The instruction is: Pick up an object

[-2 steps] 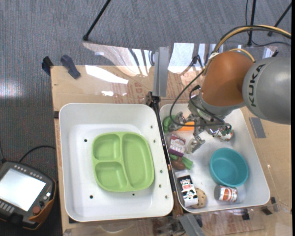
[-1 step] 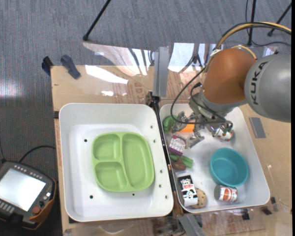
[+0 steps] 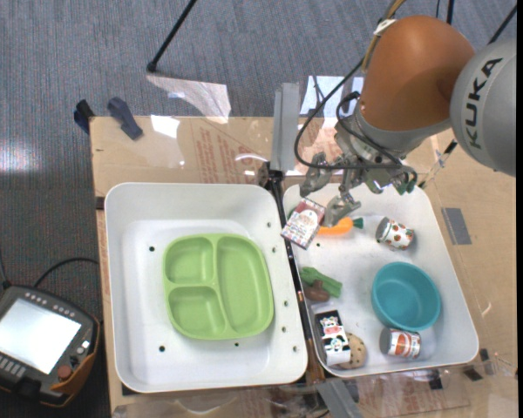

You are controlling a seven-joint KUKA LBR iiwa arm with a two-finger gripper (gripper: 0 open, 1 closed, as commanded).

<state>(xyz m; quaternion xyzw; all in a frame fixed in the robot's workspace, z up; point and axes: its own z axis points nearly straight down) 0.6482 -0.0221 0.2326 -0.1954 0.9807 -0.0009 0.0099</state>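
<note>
Tool point(image 3: 342, 205) over carrot point(image 3: 338, 227), fingertips hard to read

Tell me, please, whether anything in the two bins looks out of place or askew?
Two things. The small carton leans on the divider between the bins, tilted instead of flat. Both cans in the right bin lie on their sides.

Two bins sit side by side. The left bin point(image 3: 122, 233) holds a tray point(image 3: 218, 286) at its centre. In the right bin point(image 3: 458, 312), a bowl point(image 3: 405, 296) lies centre; a cup point(image 3: 395, 233) at twelve o'clock of it, a can point(image 3: 402, 344) at six, a carrot point(image 3: 340, 226) at ten, a carton point(image 3: 333, 336) at eight.
</note>
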